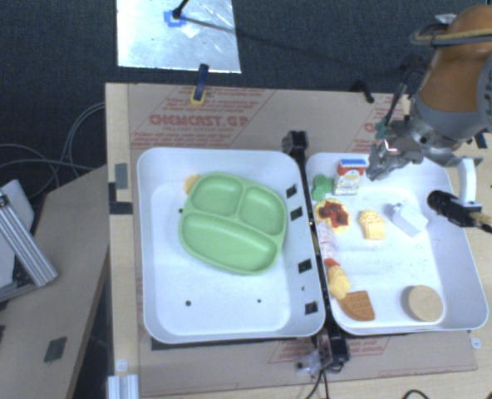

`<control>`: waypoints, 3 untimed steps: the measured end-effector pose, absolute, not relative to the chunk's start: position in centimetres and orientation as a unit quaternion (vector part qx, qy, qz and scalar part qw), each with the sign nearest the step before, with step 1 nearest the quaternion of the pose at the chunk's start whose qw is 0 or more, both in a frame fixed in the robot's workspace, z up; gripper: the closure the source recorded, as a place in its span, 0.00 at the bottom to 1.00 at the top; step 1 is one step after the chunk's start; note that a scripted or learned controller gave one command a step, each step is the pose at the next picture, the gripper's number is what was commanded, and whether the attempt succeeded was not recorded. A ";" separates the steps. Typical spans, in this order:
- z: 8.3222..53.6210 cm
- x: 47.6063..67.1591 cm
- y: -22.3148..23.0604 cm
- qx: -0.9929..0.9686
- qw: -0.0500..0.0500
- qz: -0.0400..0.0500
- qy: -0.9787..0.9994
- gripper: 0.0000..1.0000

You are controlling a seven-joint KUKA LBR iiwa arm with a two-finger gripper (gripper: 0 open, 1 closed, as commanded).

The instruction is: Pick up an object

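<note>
Lay flat under 2 white bins [159, 223]: a brown board [229, 110] printed with red lettering. Rested beyond it on dark carpet [46, 56]: a shiny metal sheet [179, 23] with a blue mark. Stood at left: an aluminium rail [9, 223] beside grey cables [80, 135].

- Bench [229, 110] covered with brown printed cardboard
- Left white bin [159, 306] and right white bin [458, 264] rest on it side by side, touching along a black middle seam
- Blue-and-yellow clamp [200, 86] sits at its far edge
</note>
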State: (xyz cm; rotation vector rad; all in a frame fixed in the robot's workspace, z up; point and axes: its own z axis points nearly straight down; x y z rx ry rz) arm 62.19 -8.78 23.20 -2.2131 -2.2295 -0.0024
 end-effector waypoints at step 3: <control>23.4 52.4 3.6 -0.704 0.002 0.000 -0.711 1.00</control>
